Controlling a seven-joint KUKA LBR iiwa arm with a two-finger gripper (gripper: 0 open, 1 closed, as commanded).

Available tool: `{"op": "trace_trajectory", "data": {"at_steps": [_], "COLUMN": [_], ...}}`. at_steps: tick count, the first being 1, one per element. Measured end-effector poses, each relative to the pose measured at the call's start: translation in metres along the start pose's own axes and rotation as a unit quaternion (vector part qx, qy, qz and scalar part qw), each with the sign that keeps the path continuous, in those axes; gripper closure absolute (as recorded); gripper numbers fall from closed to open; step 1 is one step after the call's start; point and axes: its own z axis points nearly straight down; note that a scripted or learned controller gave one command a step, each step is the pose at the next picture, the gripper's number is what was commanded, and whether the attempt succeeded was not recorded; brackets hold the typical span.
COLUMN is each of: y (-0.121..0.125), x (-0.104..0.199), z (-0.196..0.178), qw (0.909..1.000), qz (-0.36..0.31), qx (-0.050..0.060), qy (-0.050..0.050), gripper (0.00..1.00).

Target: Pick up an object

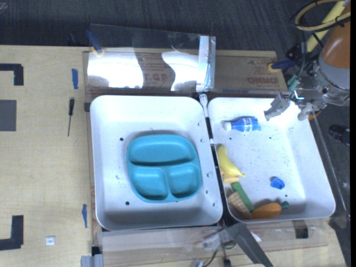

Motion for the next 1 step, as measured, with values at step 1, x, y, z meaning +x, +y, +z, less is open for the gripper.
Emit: {"op": "trace_trajectory", "data": {"at_steps": [1], "y": [0.0627], "x": [-0.0462], "z": [0.0959], "qw": [0.9999], "qz": [0.009], "qx": [0.007], "qy": [0.001], "gripper": [0.0]}}
